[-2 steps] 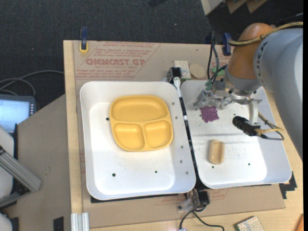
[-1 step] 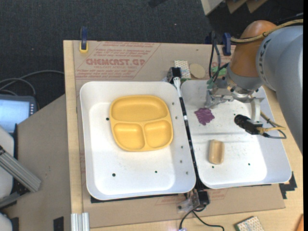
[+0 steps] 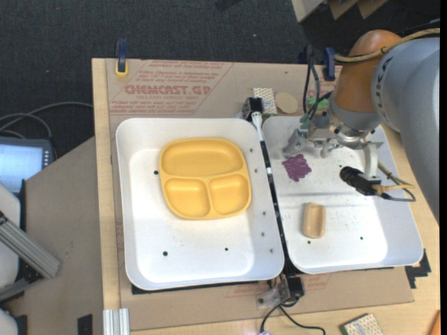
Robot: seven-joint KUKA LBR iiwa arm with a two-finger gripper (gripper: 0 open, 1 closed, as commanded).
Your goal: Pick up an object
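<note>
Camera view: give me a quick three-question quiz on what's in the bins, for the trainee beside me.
1. True or false: the yellow divided plate lies in the left bin.
2. Which thing lies nearest the gripper? A) the purple crumpled piece; B) the tan cylindrical block; C) the plate.
3. Fill in: the plate has ___ compartments.

Key: 1 true; 2 A; 3 three.

Purple lump (image 3: 298, 167) and tan block (image 3: 313, 220) lie apart in the right bin (image 3: 349, 248), yellow 3-part plate (image 3: 204, 176) in the left bin (image 3: 202, 248).
</note>
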